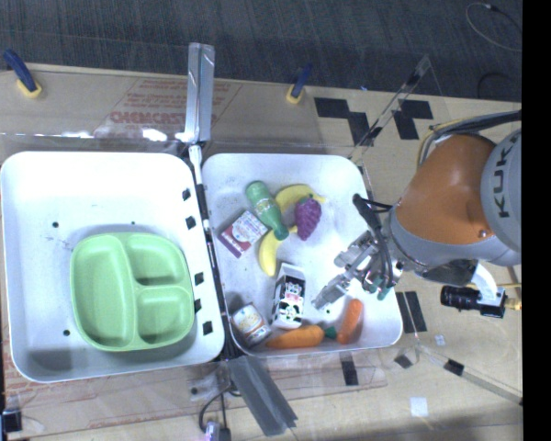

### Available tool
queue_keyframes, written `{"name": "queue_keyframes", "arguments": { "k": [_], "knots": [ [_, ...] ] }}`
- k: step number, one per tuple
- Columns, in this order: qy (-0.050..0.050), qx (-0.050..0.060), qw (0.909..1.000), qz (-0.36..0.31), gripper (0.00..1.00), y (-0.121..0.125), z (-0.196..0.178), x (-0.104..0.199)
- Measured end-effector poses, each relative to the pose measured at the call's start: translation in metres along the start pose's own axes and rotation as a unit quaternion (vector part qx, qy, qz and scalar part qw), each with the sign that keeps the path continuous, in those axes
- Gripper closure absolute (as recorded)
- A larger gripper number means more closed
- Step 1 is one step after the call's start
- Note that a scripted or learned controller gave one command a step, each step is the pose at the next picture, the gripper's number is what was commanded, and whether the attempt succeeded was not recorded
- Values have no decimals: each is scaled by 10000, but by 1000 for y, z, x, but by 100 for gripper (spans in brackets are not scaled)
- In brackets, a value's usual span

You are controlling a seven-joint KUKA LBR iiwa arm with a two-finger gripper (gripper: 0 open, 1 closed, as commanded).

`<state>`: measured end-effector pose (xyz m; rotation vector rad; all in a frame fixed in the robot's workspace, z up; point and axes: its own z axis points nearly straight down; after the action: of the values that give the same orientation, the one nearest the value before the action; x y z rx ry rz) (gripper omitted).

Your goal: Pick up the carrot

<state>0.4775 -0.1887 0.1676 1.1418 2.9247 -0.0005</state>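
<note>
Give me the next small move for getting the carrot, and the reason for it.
Probably lower and shift the gripper slightly toward the bin's near wall, centring it over a carrot. Two orange carrots lie there: one carrot flat along the wall beside the milk carton, the other carrot just below the gripper. Nothing shows held yet, and the second carrot looks closest.

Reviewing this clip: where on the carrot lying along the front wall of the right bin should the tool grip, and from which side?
Probably at the carrot's thick middle, coming straight down with the fingers closing across its width. It lies flat and lengthwise along the right bin's front wall, with a small can at its left end and another orange piece at its right, so the ends look crowded. The tool hovers just above.
</note>
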Motion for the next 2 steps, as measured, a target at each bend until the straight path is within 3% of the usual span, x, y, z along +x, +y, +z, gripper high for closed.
{"name": "queue_keyframes", "arguments": {
  "k": [1, 2],
  "knots": [
    [-108, -19, 9875, -1572, 0, 25, 61, 14],
    [-179, -26, 9847, -1733, 0, 53, 60, 36]
  ]
}}
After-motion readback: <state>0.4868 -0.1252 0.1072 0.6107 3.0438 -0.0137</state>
